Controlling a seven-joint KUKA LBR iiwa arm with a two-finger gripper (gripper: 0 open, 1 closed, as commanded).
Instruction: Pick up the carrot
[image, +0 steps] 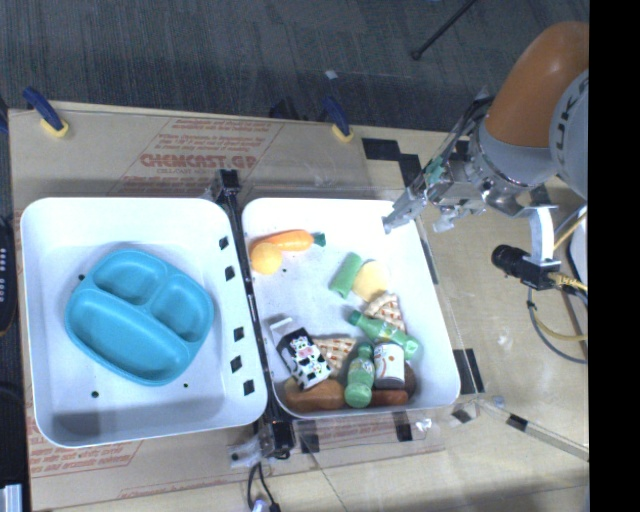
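Note:
The carrot (283, 240) is orange with a green stub at its right end. It lies on its side at the back left of the right bin (310, 290), just behind a yellow round fruit (265, 259). My gripper (398, 214) hangs over the back right corner of that bin, about a hand's width to the right of the carrot and apart from it. It points down and to the left from the grey wrist (470, 180). Nothing is seen in it.
The right bin's front holds a green and yellow bottle (356, 275), a pizza slice (386, 310), a cow-patterned carton (303, 361), small bottles (372, 370) and a brown bun (325, 398). A blue divided plate (140, 315) lies in the left bin (50, 260).

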